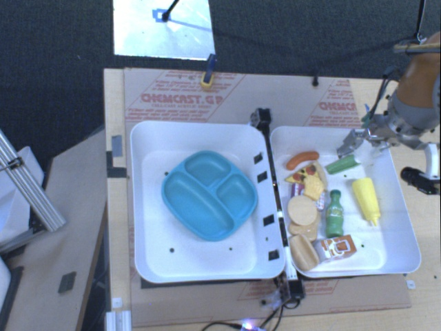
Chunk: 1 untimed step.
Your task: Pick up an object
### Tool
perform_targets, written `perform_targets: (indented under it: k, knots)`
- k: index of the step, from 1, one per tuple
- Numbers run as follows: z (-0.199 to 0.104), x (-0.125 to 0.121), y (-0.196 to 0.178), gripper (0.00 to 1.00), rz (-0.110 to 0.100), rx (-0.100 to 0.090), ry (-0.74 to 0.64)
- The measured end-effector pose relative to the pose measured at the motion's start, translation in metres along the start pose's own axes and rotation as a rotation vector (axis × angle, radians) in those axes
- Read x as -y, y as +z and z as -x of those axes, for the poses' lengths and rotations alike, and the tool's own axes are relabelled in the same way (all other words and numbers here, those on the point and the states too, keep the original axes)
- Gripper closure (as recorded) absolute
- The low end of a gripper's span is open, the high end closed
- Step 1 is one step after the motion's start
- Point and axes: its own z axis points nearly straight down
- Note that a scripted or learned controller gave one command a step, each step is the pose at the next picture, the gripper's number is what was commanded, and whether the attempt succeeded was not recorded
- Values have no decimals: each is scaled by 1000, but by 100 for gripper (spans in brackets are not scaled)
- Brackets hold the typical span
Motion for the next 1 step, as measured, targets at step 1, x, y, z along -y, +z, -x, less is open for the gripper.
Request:
perform_targets:
  k: [1]
  knots:
    - [-4, -4, 42, 0, 1, 0, -5]
